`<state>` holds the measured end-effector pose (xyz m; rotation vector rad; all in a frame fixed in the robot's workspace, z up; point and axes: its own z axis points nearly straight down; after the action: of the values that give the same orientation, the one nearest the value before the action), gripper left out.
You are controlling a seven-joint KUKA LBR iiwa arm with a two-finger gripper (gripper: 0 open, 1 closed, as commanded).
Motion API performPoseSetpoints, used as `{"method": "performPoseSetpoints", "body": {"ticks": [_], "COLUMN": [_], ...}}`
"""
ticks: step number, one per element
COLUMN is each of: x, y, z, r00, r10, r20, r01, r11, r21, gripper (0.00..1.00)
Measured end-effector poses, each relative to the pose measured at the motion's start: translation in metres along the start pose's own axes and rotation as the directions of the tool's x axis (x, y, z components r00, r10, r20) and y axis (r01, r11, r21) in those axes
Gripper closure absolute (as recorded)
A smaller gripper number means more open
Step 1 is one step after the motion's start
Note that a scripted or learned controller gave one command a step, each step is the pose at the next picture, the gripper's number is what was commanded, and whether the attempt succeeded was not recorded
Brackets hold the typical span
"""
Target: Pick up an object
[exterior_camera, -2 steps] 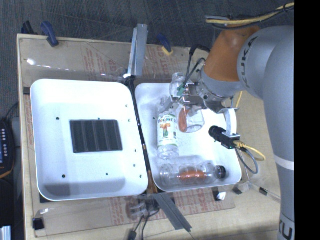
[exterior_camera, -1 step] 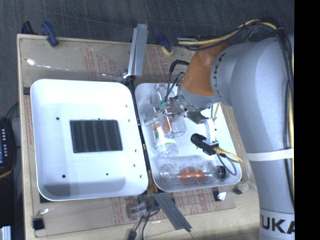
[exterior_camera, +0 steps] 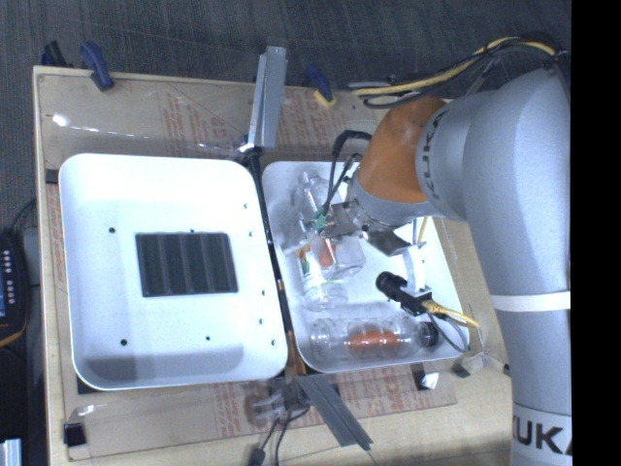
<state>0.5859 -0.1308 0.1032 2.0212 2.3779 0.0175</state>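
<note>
2 shallow white bins are sitting side by side; the left bin [exterior_camera: 97, 260], with a dark ribbed panel [exterior_camera: 186, 264], is offering open room. The right bin [exterior_camera: 281, 187] is crowded with clear plastic bottles [exterior_camera: 369, 338], lying from 12 to 6 o'clock. The gripper [exterior_camera: 335, 226] is hanging over the bottles near the bin's 11 o'clock corner; I cannot tell how its grasp is standing.

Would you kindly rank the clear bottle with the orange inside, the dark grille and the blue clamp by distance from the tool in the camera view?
1. Clear bottle, right bin, near edge, closest to the tool.
2. Dark grille, left bin's floor.
3. Blue clamp, bench's far left corner.
</note>
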Motion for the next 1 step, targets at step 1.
{"method": "performPoseSetpoints", "body": {"ticks": [1], "x": [-0.0005], "y": [0.0000], "z": [-0.0096], "r00": [1.000], "r10": [-0.006], "r20": [0.001], "r01": [0.006], "r11": [1.000], "r21": [0.002], "gripper": [1.00]}}
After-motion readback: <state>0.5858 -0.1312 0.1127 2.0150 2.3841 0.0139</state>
